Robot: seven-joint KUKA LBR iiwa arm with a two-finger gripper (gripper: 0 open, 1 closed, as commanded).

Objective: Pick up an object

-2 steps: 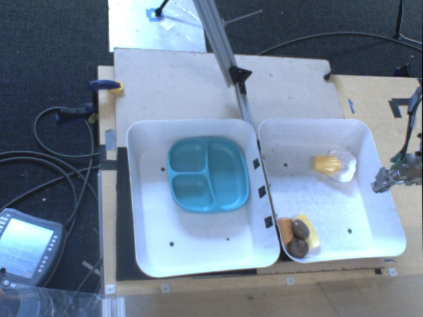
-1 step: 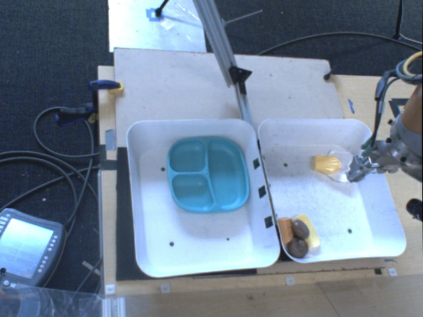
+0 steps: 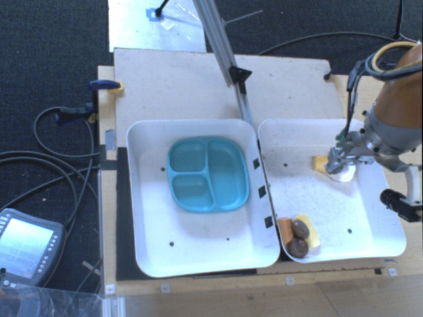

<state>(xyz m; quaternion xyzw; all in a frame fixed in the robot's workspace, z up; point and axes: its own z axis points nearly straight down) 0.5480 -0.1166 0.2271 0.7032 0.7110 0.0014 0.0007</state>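
My gripper (image 3: 340,168) is low over the upper middle of the right bin (image 3: 370,240). A small yellow object (image 3: 320,164) lies just left of the gripper, touching or nearly touching it. In the bin's front left corner sits a cluster: an orange piece (image 3: 285,230), two brown rounded pieces (image 3: 299,237) and a yellow piece (image 3: 311,232) behind them. The left bin (image 3: 149,243) holds a teal divided plate (image 3: 207,174).
A slanted metal pole (image 3: 221,41) runs down from the top to the wall between the two bins. Cables and a teach pendant (image 3: 26,246) lie on the floor at the left. A blue clamp (image 3: 106,84) grips the bench's left edge.
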